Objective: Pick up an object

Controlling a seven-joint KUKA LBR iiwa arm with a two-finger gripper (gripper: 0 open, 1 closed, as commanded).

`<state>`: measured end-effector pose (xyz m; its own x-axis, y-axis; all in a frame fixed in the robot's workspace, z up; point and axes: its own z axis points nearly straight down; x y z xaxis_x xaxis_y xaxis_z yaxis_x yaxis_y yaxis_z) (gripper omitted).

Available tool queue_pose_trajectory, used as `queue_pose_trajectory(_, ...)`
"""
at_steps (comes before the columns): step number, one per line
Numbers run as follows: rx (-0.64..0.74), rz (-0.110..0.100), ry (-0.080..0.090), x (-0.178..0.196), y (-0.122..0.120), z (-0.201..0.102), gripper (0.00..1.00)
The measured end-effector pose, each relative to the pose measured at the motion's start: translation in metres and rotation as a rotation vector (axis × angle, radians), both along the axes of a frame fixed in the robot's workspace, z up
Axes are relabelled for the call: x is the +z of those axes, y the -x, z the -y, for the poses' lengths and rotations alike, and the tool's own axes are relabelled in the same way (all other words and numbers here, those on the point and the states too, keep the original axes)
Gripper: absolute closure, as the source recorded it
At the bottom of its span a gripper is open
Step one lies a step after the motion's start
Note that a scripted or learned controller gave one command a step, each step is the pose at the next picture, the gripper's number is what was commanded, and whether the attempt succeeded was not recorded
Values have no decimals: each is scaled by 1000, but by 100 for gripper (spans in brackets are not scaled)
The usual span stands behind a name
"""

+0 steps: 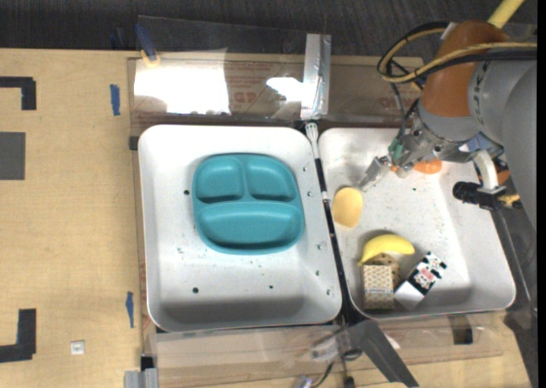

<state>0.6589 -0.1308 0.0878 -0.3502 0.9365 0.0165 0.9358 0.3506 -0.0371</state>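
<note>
Currently your gripper (373,175) hangs open and empty, right of centre, approaching the lemon (347,206); next, descend lower-left to straddle it.

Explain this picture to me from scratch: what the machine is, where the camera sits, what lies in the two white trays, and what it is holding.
One camera is fixed above a bench and looks down at a slant. The grey arm with the orange band is a robot arm reaching in from the right. At its tip are the jaws, its grasping part, the gripper, low over the right bin. Nothing shows between them, so I would not say it holds anything. That bin holds a pale yellow egg-shaped thing, a yellow banana-like piece, a small tan block and a black-and-white box. The left bin holds a teal divided plate.
</note>
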Motion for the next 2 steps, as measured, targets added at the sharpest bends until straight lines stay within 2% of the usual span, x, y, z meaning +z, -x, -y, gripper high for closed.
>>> queue_pose_trajectory(1, 287, 42, -4, 8, 64, -29, 0)
queue_pose_trajectory(2, 156, 48, 2, 0, 139, -5, 0)
